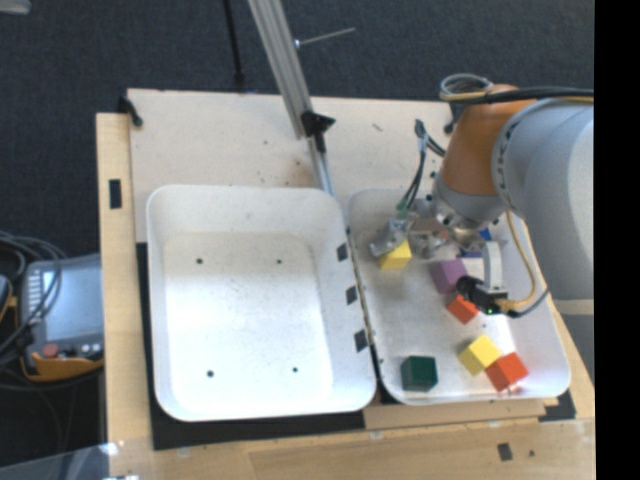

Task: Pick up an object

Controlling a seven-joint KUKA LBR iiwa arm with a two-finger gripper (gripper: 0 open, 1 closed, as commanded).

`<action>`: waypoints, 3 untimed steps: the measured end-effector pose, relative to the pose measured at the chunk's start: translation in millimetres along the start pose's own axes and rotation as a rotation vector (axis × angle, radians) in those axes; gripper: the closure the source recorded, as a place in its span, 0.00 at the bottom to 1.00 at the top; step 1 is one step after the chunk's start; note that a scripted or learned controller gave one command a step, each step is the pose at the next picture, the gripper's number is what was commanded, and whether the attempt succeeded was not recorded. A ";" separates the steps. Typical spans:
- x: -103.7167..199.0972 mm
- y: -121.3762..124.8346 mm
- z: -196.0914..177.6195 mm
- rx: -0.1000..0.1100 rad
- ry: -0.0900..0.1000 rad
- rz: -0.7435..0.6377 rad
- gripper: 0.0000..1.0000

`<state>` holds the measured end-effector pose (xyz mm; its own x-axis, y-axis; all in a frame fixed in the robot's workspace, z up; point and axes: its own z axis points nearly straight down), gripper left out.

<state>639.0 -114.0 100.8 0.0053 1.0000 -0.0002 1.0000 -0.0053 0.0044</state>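
Dark carpet surrounds your bench, a pale wooden board (230,133) that carries two shallow white plastic bins side by side. From the overhead camera view, the left bin (250,208) has nothing in it you could pick, so every candidate sits in the right bin (545,368), which is why the grey arm with its orange band (480,153) is reaching down there.

Your two-finger gripper (392,240) hangs low over the upper left part of that bin, right at a small yellow block (396,256). The block appears to touch the fingertips, but you cannot tell from this angle how wide the tool stands or whether it has the block between its fingers; treat the grasp as unproven.

Other options lie apart from it: a purple block (448,273) just under the wrist, an orange block (462,309) below that, a second yellow block (480,353) touching another orange block (508,369) near the lower right corner, and a dark green cube (419,372) alone by the lower rim. The green one looks the easiest fallback, since nothing crowds it.
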 end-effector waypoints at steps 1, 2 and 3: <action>-0.7 0.8 -11.4 -0.003 0.001 0.004 1.00; -4.1 10.1 -72.9 -0.003 -0.001 -0.006 1.00; 2.0 8.9 -134.6 -0.003 -0.001 -0.009 1.00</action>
<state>647.3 -112.0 235.4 -0.0038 1.0000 -0.0010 1.0000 0.0038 0.0075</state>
